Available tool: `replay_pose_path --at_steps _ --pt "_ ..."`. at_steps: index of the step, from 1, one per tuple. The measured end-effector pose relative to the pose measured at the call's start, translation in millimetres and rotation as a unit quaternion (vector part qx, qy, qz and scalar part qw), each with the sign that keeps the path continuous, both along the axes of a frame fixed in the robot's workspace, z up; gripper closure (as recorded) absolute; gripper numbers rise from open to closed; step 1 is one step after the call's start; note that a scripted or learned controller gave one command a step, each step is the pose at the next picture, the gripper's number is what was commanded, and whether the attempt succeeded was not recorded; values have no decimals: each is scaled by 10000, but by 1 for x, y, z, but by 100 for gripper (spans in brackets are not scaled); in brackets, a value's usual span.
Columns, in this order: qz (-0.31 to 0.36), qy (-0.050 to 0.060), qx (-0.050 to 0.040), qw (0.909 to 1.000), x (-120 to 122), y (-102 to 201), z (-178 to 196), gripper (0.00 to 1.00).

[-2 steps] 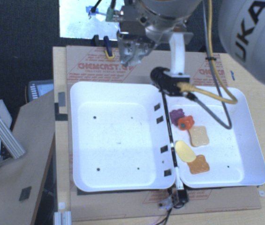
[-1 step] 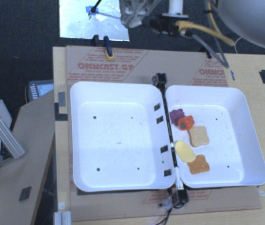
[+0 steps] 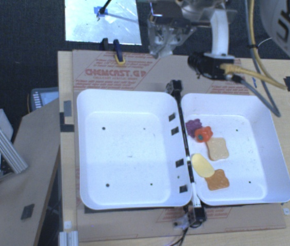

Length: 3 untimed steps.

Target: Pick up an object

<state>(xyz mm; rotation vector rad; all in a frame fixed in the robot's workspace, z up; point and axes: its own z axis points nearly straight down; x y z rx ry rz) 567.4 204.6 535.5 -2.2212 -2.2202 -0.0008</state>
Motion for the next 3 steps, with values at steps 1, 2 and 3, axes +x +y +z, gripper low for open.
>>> replay_pose_path --at_steps 1,2,3 --pt "30 -12 5 10000 -5 31 0 100" --pt "-4 -8 1 10000 -73 -26 1 100" --pt "39 -17 3 10000 -29 33 -1 100"
